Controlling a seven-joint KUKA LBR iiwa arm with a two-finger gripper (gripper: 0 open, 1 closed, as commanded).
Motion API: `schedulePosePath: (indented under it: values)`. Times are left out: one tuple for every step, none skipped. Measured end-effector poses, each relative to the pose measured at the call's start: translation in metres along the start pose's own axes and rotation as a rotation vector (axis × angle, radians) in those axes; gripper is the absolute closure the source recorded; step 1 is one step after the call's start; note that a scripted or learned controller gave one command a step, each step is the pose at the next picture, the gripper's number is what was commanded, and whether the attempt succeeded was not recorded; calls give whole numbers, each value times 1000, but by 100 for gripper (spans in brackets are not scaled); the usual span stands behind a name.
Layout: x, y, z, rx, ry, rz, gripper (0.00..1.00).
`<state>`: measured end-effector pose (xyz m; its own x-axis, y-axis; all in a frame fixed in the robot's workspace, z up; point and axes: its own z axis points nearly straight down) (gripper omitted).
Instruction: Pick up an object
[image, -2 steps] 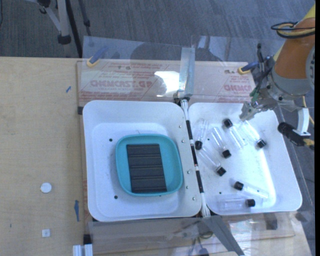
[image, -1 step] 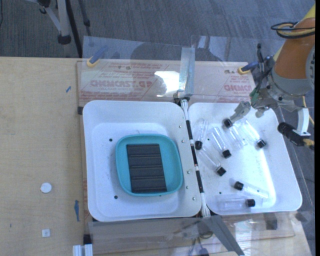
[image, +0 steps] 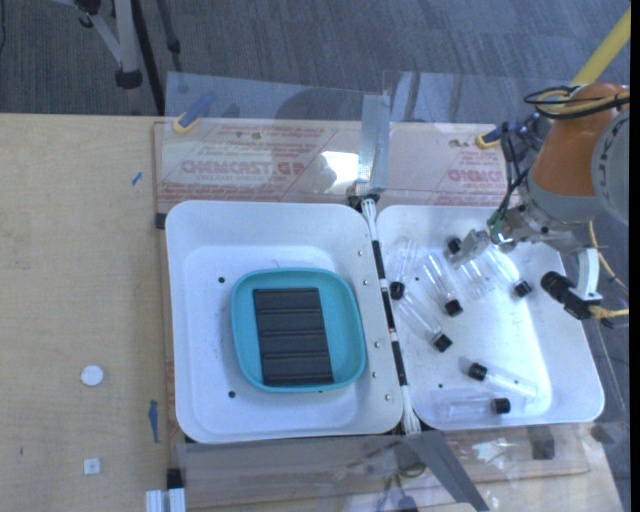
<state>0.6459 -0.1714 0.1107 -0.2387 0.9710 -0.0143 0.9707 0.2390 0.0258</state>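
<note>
Several clear plastic tubes with black caps lie scattered in the right bin (image: 570, 400). One tube (image: 505, 380) rests near the front, another (image: 468, 407) along the front wall, and others (image: 432, 292) lie in a loose cluster toward the middle. My gripper (image: 487, 238) hangs low over the back of this bin, beside a black-capped tube (image: 468, 248). The orange band of the arm (image: 568, 150) rises behind it. I see nothing clearly held.
The left bin (image: 200, 250) holds a teal tray (image: 246, 300) with a dark ridged insert (image: 292, 336). A divider (image: 384, 300) runs between the bins. Clear panels (image: 260, 160) stand behind them. A small white disc (image: 92, 376) lies on the bench at left.
</note>
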Motion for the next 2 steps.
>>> schedulePosePath:
  values:
    - [41, -26, 22, 21, 11, 39, 0]
    - [41, -24, 10, 16, 11, 39, 100]
